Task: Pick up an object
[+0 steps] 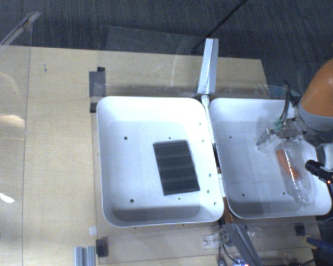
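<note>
End effector (278, 127) hovered over right bin (238, 148), near its upper right area; finger spread could not be told, nothing seen held. Clear plastic bottle (293, 170) with orange-red contents lay on its side in right bin, just below end effector, running toward bin's lower right corner. Grey arm with orange band (322, 90) reached in from right. Left bin (116, 148) held dark ribbed rectangular panel (176, 167), lying flat near centre. Both bins sat side by side on pale wooden surface (44, 148).
</note>
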`<action>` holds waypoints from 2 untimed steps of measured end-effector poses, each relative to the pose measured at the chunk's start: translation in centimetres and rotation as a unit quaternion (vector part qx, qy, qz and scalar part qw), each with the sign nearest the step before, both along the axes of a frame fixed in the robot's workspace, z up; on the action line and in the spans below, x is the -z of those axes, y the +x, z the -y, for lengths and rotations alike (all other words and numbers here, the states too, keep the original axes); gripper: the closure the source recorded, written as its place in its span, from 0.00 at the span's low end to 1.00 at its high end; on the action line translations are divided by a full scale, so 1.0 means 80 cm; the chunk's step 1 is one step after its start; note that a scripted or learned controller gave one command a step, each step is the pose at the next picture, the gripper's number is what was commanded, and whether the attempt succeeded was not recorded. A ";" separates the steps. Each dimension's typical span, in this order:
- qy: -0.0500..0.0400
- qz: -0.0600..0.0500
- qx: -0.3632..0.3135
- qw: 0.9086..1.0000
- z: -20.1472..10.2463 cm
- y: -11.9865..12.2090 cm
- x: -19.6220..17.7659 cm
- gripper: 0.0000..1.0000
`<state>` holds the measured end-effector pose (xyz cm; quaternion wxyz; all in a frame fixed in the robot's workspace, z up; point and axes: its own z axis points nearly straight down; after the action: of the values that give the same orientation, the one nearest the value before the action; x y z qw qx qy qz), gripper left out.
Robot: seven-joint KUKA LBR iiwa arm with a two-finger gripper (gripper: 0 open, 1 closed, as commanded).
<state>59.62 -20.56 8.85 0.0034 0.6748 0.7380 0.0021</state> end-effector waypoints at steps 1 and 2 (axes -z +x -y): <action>-0.002 0.009 -0.004 1.000 -0.002 -0.041 -0.004 0.00; -0.009 0.029 -0.029 0.999 -0.004 -0.060 -0.018 0.00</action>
<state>54.83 -20.25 10.26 0.0307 0.6526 0.7569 0.0156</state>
